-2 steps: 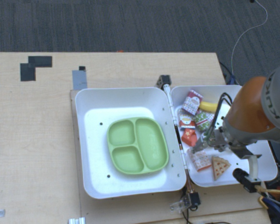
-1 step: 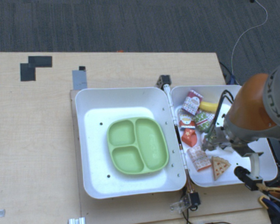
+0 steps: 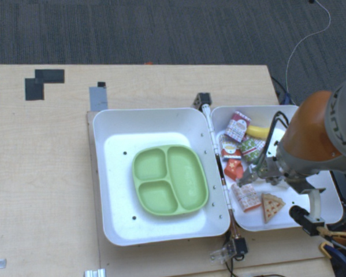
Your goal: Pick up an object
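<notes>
Gripper low in the right bin, fingers too dark and small to read as spread or pinched. Just beside: red item, pink-white packet, pizza slice. Partly hidden behind the arm: yellow piece. In the left bin: green divided plate.

The grey arm with its orange band reaches down over the right bin, its hand low among the small packets there. Just under the hand lies a pale wrapped packet; beside that, a pizza-slice toy. Beyond the hand sit a red item, a maroon pouch and a yellow piece. Well away from the hand, the left bin holds a green divided plate on the tabletop.
</notes>
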Robot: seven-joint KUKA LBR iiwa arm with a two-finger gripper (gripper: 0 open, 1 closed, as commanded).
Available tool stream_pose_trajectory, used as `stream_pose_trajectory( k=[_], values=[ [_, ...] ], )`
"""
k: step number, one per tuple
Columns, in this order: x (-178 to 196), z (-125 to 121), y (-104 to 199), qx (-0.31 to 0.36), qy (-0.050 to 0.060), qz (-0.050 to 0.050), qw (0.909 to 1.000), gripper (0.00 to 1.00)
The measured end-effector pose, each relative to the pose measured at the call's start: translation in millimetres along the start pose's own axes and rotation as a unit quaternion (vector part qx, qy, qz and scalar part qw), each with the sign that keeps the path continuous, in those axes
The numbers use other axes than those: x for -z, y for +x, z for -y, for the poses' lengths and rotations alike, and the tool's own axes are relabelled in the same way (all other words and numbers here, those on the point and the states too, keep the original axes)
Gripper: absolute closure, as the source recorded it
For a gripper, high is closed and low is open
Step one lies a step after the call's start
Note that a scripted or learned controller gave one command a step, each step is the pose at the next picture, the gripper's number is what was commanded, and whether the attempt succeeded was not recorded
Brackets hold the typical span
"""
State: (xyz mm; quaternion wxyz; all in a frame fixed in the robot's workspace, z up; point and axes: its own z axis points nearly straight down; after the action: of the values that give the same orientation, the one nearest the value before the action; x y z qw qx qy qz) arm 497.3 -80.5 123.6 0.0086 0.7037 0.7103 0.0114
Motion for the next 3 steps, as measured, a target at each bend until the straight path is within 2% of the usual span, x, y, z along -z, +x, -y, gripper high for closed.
stream_pose_trajectory(
  k=[1, 2, 3],
  values=[
    [-33.4, 5.4, 0.6, -0.002, 0.006, 0.0, 1.0, 0.0],
    [-20.8, 1.9, 1.2, -0.002, 0.001, 0.0, 1.0, 1.0],
    [-20.8, 2.0, 0.7, -0.002, 0.001, 0.0, 1.0, 0.0]
  ],
)
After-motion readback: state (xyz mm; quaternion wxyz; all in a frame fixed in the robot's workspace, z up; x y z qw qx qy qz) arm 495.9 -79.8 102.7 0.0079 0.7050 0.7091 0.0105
